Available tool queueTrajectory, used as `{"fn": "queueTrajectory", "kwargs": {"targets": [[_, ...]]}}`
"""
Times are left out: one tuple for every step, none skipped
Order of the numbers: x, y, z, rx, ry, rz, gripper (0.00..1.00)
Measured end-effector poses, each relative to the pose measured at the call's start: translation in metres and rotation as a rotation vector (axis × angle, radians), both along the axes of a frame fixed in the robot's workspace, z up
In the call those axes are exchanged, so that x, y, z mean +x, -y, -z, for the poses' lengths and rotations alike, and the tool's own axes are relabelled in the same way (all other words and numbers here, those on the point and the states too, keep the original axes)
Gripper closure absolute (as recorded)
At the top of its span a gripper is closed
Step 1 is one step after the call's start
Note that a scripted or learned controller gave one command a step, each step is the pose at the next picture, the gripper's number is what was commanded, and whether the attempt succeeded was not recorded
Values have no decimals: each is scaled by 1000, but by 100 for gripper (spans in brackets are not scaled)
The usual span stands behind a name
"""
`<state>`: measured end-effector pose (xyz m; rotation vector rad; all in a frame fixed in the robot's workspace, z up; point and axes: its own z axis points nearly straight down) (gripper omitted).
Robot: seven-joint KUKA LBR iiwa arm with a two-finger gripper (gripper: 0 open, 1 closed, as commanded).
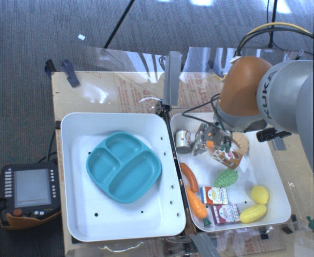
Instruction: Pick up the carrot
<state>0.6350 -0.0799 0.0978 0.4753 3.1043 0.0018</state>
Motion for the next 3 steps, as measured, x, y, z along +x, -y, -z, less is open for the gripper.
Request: {"fn": "queueTrajectory", "kwargs": {"targets": [[0, -1, 0, 1, 0, -1, 0], [1, -2, -10, 1, 2, -6, 100], [2, -3, -21, 0, 6, -10, 100]]}}
